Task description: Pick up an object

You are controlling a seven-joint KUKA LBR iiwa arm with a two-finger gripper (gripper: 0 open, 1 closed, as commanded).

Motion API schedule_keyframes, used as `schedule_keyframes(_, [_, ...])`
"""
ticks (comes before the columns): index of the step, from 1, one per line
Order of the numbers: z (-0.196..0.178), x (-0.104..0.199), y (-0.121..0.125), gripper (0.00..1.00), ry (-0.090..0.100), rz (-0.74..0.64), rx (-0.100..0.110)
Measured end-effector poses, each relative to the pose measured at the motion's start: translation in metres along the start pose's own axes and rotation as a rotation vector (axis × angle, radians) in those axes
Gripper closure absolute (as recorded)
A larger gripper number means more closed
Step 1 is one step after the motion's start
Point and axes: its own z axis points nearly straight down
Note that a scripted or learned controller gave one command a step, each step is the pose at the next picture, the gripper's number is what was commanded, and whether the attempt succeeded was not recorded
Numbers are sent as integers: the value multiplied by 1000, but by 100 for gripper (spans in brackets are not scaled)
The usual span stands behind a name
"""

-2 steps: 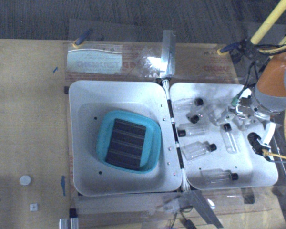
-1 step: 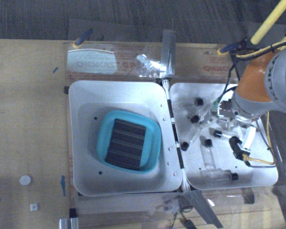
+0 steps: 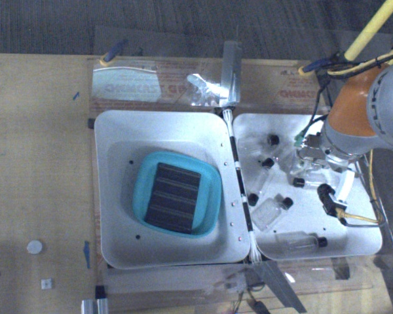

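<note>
Tan bench [image 3: 33,142]: left bin [image 3: 111,136] holds teal dish [image 3: 177,193]. Right bin [image 3: 360,237], clear vials [image 3: 301,243] scattered. Gripper [image 3: 306,164] mid-right among vials; jaw state cannot tell.

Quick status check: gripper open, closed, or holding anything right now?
Gripper: cannot be told. It sits low over the right bin among the clear bottles, with the arm's wrist covering it from above.

On the tan wooden surface [image 3: 33,142] two shallow white bins lie side by side. The left bin [image 3: 111,142] holds a teal plastic tray [image 3: 141,188] bearing a dark ribbed block [image 3: 175,197]; the right bin [image 3: 363,237] holds several small clear black-capped vials [image 3: 303,243], with the gripper [image 3: 308,159] above its far right part.
</note>
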Motion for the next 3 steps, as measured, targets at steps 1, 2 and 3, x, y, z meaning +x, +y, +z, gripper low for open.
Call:
schedule_keyframes(1, [0,0,0,0,0,0,0])
schedule_keyframes(2, [11,-58,19,0,8,11,8])
schedule_keyframes(3, [12,3,18,0,1,-35,7])
